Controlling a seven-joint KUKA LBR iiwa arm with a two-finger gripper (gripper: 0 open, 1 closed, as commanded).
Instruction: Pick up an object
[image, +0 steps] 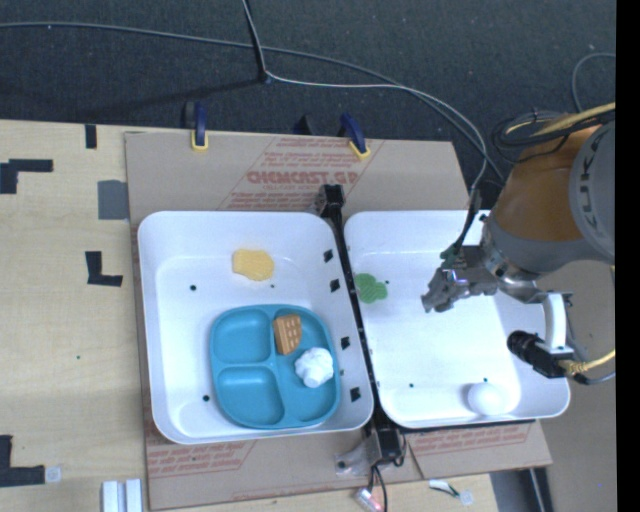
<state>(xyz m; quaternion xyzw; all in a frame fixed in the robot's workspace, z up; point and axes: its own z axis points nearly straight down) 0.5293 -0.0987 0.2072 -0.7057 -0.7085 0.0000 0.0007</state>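
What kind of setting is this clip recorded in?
Most likely a robotics lab test bench. Two white bins sit on cardboard held by clamps, a robot arm reaches over the right one, and the items look like toy food on a blue tray.

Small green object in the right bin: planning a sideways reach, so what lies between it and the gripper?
Bare white bin floor; the camera view shows nothing between the small green object and the two-finger gripper.
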